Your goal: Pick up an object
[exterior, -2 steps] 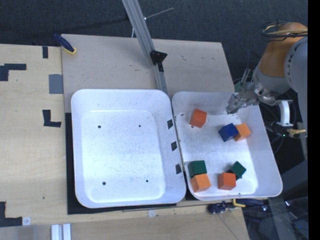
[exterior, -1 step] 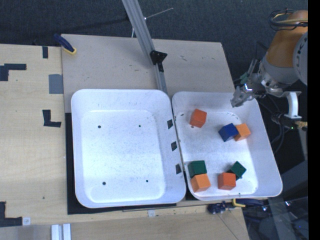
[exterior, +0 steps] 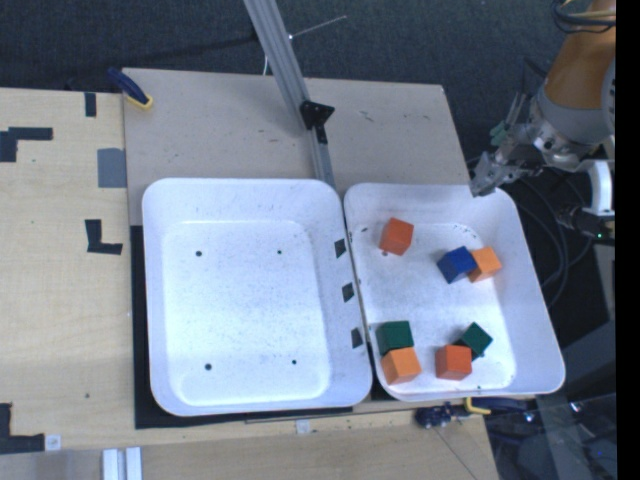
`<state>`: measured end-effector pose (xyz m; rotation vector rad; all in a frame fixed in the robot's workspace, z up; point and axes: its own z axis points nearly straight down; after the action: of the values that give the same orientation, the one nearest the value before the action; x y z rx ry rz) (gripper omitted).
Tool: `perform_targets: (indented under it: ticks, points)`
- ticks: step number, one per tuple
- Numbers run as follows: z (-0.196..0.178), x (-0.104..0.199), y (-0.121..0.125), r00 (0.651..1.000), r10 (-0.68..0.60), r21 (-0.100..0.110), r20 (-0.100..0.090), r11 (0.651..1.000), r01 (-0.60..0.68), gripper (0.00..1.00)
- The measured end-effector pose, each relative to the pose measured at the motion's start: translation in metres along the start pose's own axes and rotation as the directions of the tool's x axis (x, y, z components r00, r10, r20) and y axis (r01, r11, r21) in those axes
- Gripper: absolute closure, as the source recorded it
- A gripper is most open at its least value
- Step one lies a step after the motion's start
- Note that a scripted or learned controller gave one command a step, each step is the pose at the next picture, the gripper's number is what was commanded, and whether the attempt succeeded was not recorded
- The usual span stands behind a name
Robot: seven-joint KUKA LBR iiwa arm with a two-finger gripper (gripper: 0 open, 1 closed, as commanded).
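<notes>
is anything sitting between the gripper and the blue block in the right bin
Nothing visible does. The gripper hangs over the right bin's top right corner, and bare white floor lies between it and the blue block. An orange block touches the blue one's right side, which may crowd a grasp.

The arm is cut off by the right edge. The claw is too small to judge its grip. A dark object at the worktop's front edge is unclear.
</notes>
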<state>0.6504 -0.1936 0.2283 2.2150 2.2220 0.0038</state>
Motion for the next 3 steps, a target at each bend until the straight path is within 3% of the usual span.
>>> perform_targets:
  ticks: [1,3]
  points:
    - [-0.043,0.0,0.003,1.0,0.001,0.0,0.0,1.0,-0.001,1.0]
    - [-0.038,0.108,-0.028,1.0,-0.004,0.008,-0.003,1.0,0.004,1.0]
